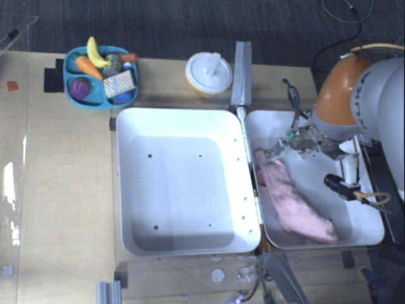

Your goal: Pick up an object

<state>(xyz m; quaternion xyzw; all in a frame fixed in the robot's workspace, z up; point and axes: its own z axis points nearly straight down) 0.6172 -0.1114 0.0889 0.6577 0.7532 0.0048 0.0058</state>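
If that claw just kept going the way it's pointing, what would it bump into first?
Most likely the pink cloth: the gripper hangs over the right bin, at the cloth's upper end. Depth is hard to judge from above.

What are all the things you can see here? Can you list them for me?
Cloth: one, pink, lying in the right bin.
Bins: two, white, side by side on the bench; left bin, right bin.
Tray: one, blue, far left corner of the bench.
Toy food: several pieces in the tray, including a yellow banana and an orange carrot.
Lidded cup: one, white lid, yellow rim, behind the left bin.
Arm: one, grey with orange band, over the right bin.
Gripper: one, low in the right bin, near the cloth's far end.
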